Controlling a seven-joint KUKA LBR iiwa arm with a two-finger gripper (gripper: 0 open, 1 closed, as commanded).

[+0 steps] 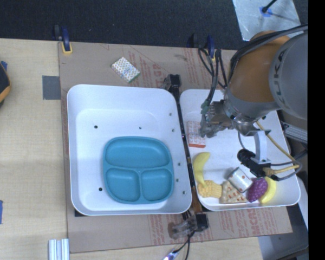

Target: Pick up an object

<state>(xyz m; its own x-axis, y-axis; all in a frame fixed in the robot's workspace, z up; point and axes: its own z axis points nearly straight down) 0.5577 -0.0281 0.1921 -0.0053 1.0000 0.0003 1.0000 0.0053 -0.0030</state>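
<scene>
Brown cardboard covers my bench, with pale wood showing on the left of the frame and dark floor along the top.

Nearest me, at the bottom right, the right bin [290,200] holds a small heap of toy food against its lower wall. I see a bumpy yellow corn piece [209,188], a tan waffle-like square [231,195], a shiny silver can [239,176], a knobbly purple grape bunch [257,189] and a smooth yellow piece [270,192] at the far end. A yellow banana [199,166] lies just above the corn, near the bin's left wall. It is smooth and curved, and its long side runs up and down the frame.

At the lower middle, the left bin [81,145] holds a smooth blue tray [138,168] with three dips in it.

Higher up in the right bin, a flat card with red print [195,135] lies by the left wall. My gripper [210,124] hangs just to the right of that card. I cannot tell if it is released or clenched, and I see nothing in it.

I think the banana is the thing to go for. It lies below the gripper and a little to the left, toward the bottom of the frame. A grab across its thin side looks best to me.

Farther off, the grey arm with its orange band [260,75] fills the upper right. A small patterned packet [125,69] sits on the cardboard at the upper left.
</scene>
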